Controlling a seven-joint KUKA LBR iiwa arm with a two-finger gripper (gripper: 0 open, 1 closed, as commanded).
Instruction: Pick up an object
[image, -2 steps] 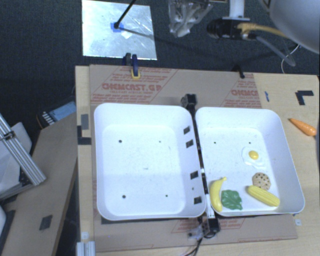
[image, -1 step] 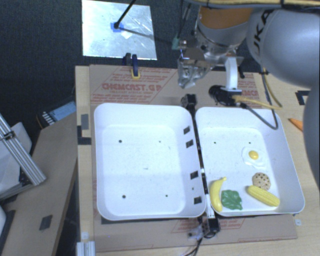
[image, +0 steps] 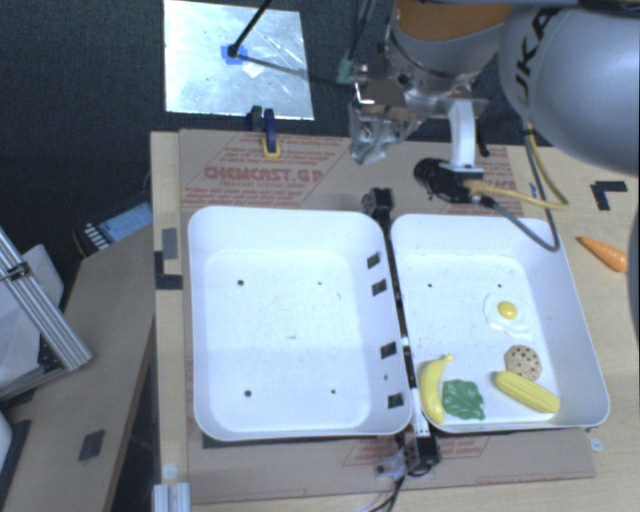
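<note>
Yellow banana (image: 433, 388) beside green leaf (image: 463, 399)

Red "CHEMCAST. G P" lettering on the brown board (image: 262, 172) behind the bins; "UKA" on the arm (image: 540, 45).

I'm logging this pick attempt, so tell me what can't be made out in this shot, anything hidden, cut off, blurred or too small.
- Gripper, camera view: blurred, so its finger state is unreadable.
- Arm: cut off by the top and right edges.
- Orange object on the bench: cut by the right edge, identity unclear.
- Green item beside the banana in the right bin: too small to identify.
- Cookie: surface detail too small.
</note>
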